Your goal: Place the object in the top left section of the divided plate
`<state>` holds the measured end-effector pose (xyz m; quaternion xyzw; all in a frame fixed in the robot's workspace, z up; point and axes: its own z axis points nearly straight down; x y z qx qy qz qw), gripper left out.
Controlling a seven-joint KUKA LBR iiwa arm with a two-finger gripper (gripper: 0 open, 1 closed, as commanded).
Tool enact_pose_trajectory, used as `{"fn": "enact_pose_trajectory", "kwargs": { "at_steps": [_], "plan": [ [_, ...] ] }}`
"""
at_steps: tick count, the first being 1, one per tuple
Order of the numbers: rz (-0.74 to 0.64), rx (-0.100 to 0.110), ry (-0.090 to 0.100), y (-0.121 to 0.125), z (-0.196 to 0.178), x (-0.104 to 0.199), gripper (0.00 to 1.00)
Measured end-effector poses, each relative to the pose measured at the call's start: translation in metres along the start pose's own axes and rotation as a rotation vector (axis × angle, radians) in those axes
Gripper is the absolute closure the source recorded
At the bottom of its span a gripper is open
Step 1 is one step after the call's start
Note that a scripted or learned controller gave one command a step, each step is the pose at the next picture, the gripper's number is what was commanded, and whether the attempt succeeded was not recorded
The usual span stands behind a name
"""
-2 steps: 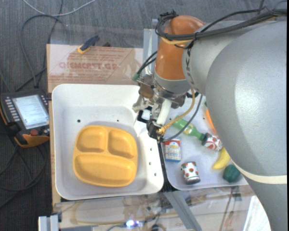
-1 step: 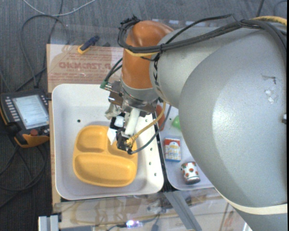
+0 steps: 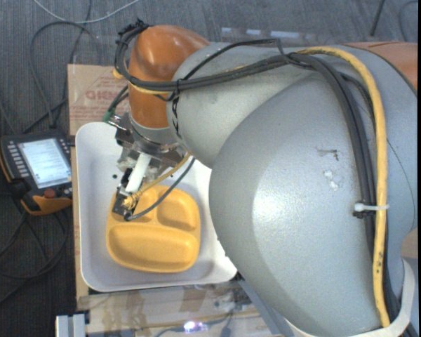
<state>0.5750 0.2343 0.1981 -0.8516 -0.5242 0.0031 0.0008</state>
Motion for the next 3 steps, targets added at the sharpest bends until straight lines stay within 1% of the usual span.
{"fn": "enact_pose_trajectory", "kwargs": {
  "at_steps": [1,2,3],
  "plan": [
    [-0.058,-0.004,0.000,-0.031,-0.009,-0.042,1.00],
    [-0.059,-0.002,-0.001,-0.032,-0.008,-0.041,0.00],
    [-0.044,0.000,0.001,-0.007,-0.022,-0.025,0.00]
  ]
}}
